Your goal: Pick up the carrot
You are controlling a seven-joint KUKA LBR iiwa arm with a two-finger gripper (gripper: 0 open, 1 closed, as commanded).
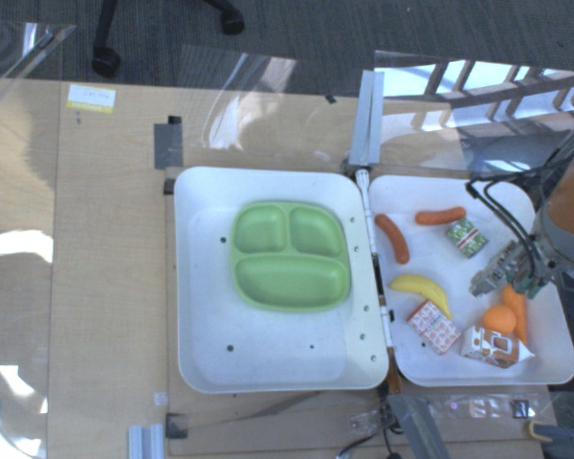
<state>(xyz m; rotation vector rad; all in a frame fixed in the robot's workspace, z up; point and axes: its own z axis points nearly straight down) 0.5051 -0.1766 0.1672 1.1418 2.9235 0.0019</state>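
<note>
Green tray [291, 256] (three compartments), banana [423, 290].

The arm [566, 220] enters from the right edge of the frame, at mid-height, its grey body and orange band showing as a blurred bulk against that edge. From it the wrist slopes down and to the left, with black cables looping above it toward the upper right. The gripper [496, 277] sits at the right of the frame, a little below centre, its metal end pointing down-left. Its fingers are too small and blurred to make out.
</note>
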